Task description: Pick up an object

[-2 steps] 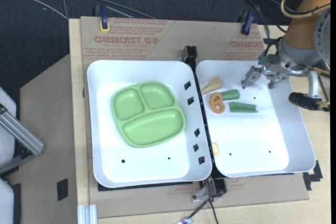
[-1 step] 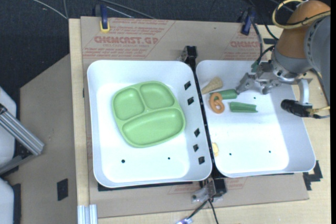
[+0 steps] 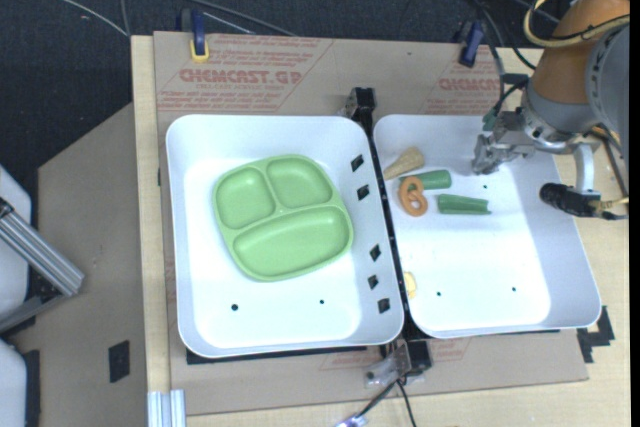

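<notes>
The right bin [image 3: 520, 275] holds a few small items near its upper left: a tan wedge [image 3: 404, 162], a green cylinder [image 3: 433, 179], an orange ring [image 3: 414, 197] and a green bar [image 3: 463, 205]. My gripper [image 3: 487, 159] hangs over the bin's upper part, just right of the green cylinder and above the green bar. It is small in the camera view. Nothing shows between its tips.
The left bin [image 3: 200, 295] carries a green divided plate [image 3: 283, 215]. Black clips line the rim between the two bins. The arm's grey body and orange band [image 3: 590, 15] stand at the upper right. Cables trail behind the bench.
</notes>
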